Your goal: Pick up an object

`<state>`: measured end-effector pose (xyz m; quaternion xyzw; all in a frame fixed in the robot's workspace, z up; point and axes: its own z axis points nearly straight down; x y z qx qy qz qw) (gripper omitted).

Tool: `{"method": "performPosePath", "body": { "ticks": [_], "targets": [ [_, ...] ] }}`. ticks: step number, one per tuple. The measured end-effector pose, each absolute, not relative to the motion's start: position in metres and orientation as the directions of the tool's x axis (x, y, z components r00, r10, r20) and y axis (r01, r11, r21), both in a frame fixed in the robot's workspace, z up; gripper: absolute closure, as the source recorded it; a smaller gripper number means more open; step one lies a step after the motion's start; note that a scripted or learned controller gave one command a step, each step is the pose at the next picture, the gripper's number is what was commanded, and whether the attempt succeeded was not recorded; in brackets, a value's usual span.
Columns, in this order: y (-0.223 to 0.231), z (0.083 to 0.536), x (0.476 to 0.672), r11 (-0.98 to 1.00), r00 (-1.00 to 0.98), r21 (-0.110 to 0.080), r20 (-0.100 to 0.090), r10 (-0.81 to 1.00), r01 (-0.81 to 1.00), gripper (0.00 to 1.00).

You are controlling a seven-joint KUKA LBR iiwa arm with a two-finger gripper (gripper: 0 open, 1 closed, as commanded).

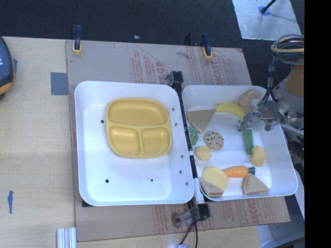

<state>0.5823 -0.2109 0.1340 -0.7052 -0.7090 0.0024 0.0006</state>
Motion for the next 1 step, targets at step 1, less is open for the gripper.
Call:
{"method": "performPosePath", "body": {
  "ticks": [1],
  "targets": [
    [-0.211, 0.0895, 0.5841, 0.004, -0.004, -0.007, 0.001, 1.0, 1.0, 0.0]
  ]
}}
